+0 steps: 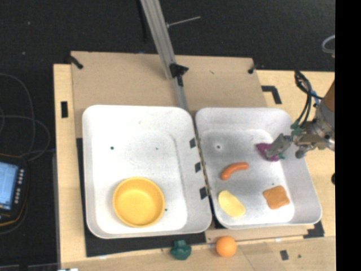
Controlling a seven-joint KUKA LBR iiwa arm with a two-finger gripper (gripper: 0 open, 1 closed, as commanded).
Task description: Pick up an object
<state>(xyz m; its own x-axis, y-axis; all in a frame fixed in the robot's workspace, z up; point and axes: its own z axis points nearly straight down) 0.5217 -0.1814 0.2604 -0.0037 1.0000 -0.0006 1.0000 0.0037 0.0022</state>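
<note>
Currently the pincer (282, 147) sits over the upper right part of the right bin (248, 117), entering from the right edge of the camera view. Its grey finger (277, 145) overlaps a small purple object (264, 149), which lies on the bin floor just to the left of and slightly below the fingertip. Finger state: cannot tell; only one finger reads clearly and the purple piece is partly covered by it, so no grasp is confirmed.

Other contents of the right bin: an orange sausage-shaped item (234, 170) below and left of the purple object, long axis running low-left to high-right; a pale yellow piece (231, 203) near the front edge; a brown block (276, 197) at front right. Left bin (113, 123) holds a yellow bowl (139, 201) at its front. On the table (73, 247) in front of the bins: an orange ball (225, 246) and a small green object (180, 250).

Judgement: the nearest candidate is the purple object, touching or almost touching the fingertip on its left side. The coming move turns on this offset; the pincer probably needs a small shift leftward to centre over the piece before closing. The purple object's long axis is too small to read. Risk: pushing it aside rather than straddling it.
</note>
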